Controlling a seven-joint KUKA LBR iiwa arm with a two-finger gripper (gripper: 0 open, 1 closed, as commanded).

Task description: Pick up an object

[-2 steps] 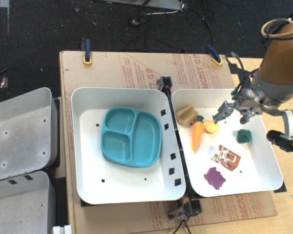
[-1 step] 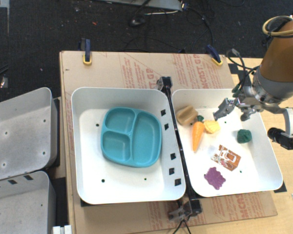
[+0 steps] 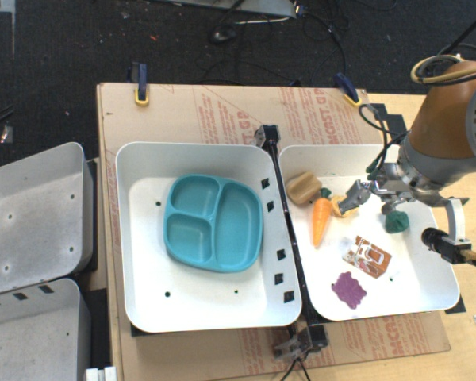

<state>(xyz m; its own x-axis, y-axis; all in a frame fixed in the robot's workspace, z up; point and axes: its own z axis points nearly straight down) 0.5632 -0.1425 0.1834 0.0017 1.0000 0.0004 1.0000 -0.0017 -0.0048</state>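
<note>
Nearest the camera, at about 5 o'clock in the right bin (image 3: 440, 292), lies a flat purple piece (image 3: 349, 290) with a ragged edge, like a bunch of grapes. Just beyond it, toward 3 o'clock, sits a small white and brown packet (image 3: 367, 257), lying flat and turned at a slant. The left bin (image 3: 143, 292) holds a teal plate (image 3: 213, 222) with three compartments, set near the bin's middle.

Farther up the right bin, at about 9 o'clock in it, the carrot (image 3: 320, 219) lies with its orange body pointing toward the near side and its green top at the far end. Touching or just beside that green top, at 11 o'clock, rests a tan piece shaped like a bread roll (image 3: 304, 186).

The gripper (image 3: 354, 198) hangs just to the right of the carrot's top; one grey finger shows, angled down toward the carrot, and nothing can be seen between the fingers; I cannot tell whether they are spread or closed. A dark green lump (image 3: 397, 222) lies under the wrist, at about 2 o'clock in the bin. The arm (image 3: 448, 121) reaches in from 3 o'clock
</note>
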